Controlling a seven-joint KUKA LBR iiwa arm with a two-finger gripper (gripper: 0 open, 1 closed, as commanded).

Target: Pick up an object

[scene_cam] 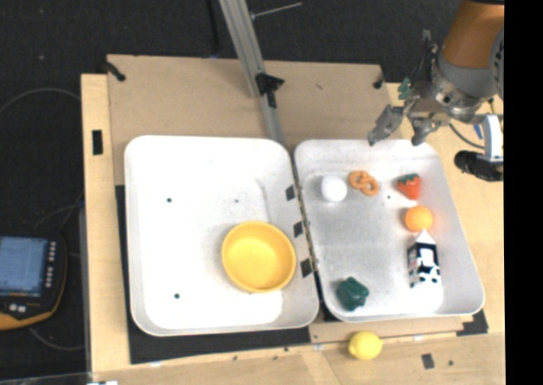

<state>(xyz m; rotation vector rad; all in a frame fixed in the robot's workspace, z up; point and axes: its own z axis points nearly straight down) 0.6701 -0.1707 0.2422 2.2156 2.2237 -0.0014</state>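
Right bin: white ball (333, 189), orange pretzel (365, 182), strawberry (409, 186), orange (418, 219), milk carton (423, 265), green pepper (352, 292).

You are looking at two bins sitting side by side on the worktop (195, 95). In the left bin (170, 180) a bowl (258, 256) is lying near its front right corner. In the right bin (373, 248) a ball (333, 188) is sitting toward the back left, with a pretzel (364, 182) just beside it on the right. Along the right side, back to front, are lying a strawberry (410, 186), an orange (418, 219) and a milk carton (423, 265). A pepper (352, 292) is resting at the front left. A lemon (365, 345) is lying on the worktop just in front of the right bin. The pincer (397, 131) is hanging over that bin's back edge.
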